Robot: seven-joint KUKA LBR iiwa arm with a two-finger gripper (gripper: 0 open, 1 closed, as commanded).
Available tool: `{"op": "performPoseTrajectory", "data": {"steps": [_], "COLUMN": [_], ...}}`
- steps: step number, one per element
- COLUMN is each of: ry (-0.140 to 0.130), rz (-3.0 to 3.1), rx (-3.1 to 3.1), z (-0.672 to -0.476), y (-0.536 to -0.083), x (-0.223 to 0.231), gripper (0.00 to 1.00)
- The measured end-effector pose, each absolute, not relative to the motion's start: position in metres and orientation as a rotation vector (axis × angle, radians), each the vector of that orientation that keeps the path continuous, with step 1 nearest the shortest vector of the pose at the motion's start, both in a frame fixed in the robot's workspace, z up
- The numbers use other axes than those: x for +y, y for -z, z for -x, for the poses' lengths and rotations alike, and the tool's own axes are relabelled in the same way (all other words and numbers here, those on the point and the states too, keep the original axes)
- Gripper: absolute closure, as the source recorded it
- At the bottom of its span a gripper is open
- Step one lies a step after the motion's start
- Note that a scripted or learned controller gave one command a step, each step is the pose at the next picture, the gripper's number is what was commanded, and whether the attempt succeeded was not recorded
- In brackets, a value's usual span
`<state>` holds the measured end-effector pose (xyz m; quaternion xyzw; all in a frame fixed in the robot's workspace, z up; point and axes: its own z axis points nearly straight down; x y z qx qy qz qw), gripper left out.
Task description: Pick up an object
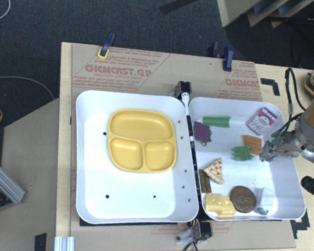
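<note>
On brown cardboard sit two white bins, toys crowding the right bin [290, 184] for picking; the gripper [268, 152], grasp unclear, hovers beside an orange block [251, 142].

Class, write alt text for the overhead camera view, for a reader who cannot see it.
A grey robot arm's gripper hovers in the right white bin, among small toy foods including a pizza slice, a cheese block and a brown cookie. The left white bin holds a yellow divided tray.
</note>
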<state>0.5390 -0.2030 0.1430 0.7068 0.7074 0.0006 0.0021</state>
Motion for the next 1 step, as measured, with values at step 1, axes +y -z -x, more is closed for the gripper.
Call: {"op": "performPoseTrajectory", "data": {"steps": [1], "ry": [-0.002], "rz": [-2.216], "rx": [2.22], "z": [-0.5365], "y": [-0.2006], "x": [-0.195], "gripper": [1.0]}}
